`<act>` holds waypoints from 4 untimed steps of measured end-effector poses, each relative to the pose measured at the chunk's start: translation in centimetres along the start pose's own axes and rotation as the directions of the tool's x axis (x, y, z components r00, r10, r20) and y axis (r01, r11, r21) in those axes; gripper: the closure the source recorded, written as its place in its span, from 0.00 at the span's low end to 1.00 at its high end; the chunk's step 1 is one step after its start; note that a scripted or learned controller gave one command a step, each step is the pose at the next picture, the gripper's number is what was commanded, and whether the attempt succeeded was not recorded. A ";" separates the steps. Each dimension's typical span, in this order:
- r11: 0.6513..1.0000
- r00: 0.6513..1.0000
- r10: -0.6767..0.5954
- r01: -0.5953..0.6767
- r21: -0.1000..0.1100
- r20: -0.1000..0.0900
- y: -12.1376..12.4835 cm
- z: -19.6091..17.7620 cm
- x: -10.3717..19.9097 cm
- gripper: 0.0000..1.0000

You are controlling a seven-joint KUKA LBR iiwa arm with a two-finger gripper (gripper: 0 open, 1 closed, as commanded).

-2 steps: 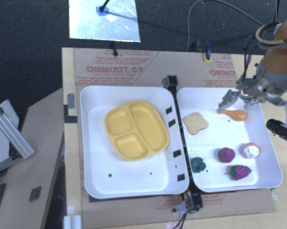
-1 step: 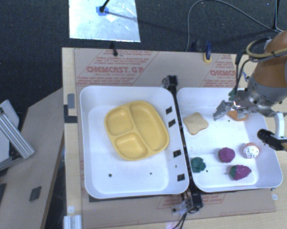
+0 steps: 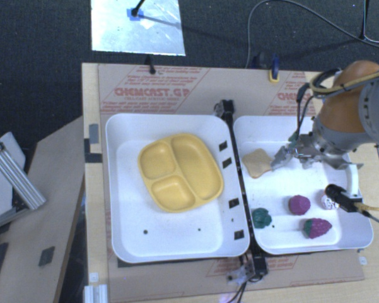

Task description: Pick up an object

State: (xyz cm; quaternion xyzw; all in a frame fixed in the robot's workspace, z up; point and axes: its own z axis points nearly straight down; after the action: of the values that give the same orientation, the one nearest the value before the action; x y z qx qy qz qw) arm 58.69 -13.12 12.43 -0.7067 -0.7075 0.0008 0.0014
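From my station I see the tool (image 3: 284, 158) low in the right shallow white bin (image 3: 274, 242), its tip right beside the flat tan bread-shaped piece (image 3: 258, 162) near that bin's left wall; I cannot tell how the tool stands. Toward the bin's front edge lie a dark green lumpy toy (image 3: 261, 218), a round magenta toy (image 3: 299, 204) and a magenta berry-shaped toy with green leaves (image 3: 317, 228). The left bin (image 3: 123, 235) holds a yellow three-compartment plastic tray (image 3: 180, 171) at its middle.

floor (image 3: 38, 43): dark carpet | surface (image 3: 176, 84): tan board, red lettering | shiny metal sheet (image 3: 137, 17) beyond its far edge | cables (image 3: 303, 8) on floor
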 end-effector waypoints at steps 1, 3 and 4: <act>1.000 1.000 0.001 -0.001 -0.002 0.001 0.0 4.1 0.0 0.00; 1.000 1.000 -0.002 0.002 -0.011 0.003 1.0 -2.9 -0.9 1.00; 1.000 1.000 -0.004 0.004 -0.012 0.003 0.8 -9.4 -0.7 1.00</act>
State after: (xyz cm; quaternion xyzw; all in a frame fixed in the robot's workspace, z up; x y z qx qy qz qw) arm 59.54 -13.84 21.79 -0.7054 -0.7088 -0.0025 -0.0038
